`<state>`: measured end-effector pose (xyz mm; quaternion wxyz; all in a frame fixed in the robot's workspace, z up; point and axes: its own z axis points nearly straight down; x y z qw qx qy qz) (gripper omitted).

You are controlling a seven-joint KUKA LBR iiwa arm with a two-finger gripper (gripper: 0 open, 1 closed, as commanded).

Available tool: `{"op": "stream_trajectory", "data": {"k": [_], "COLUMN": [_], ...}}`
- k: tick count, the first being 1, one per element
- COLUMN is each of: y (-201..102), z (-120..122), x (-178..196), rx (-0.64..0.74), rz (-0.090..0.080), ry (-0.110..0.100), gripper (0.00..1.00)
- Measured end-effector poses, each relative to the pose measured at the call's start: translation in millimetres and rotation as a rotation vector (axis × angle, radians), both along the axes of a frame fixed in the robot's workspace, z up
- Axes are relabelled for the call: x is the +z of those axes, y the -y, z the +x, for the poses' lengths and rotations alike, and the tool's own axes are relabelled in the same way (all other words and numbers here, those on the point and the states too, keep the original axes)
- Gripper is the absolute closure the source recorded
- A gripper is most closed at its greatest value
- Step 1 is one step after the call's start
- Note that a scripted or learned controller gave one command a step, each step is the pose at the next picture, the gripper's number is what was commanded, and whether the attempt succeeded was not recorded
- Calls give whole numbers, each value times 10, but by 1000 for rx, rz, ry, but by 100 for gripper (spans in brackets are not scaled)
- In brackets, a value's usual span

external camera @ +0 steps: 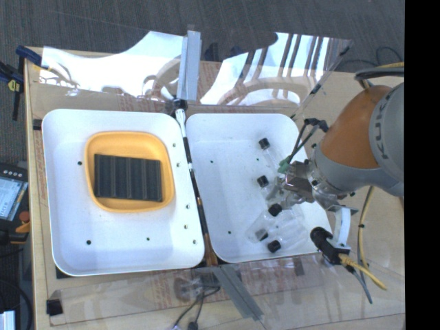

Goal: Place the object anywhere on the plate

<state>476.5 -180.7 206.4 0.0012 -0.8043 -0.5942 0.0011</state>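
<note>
The yellow plate (pixel 128 143) in the left bin (pixel 62 239) has nothing new on it; the gripper (pixel 292 188) hangs over clear bottles (pixel 269 212) in the right bin (pixel 220 184), and I cannot tell its grip

A single fixed camera looks down at a slant on the bench (pixel 137 294), framing both white bins, with the arm (pixel 364 143) entering from the right.

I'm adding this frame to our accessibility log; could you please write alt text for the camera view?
Seen from above, the grey-and-orange arm's gripper reaches from the right into the right bin, among several clear objects with black caps. The left bin holds a yellow plate with a dark ridged centre.
</note>
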Motion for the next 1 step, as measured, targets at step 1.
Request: {"op": "stream_trajectory", "data": {"k": [1], "y": [1], "z": [0], "x": [0], "rx": [0], "rz": [0], "ry": [0], "gripper": [0]}}
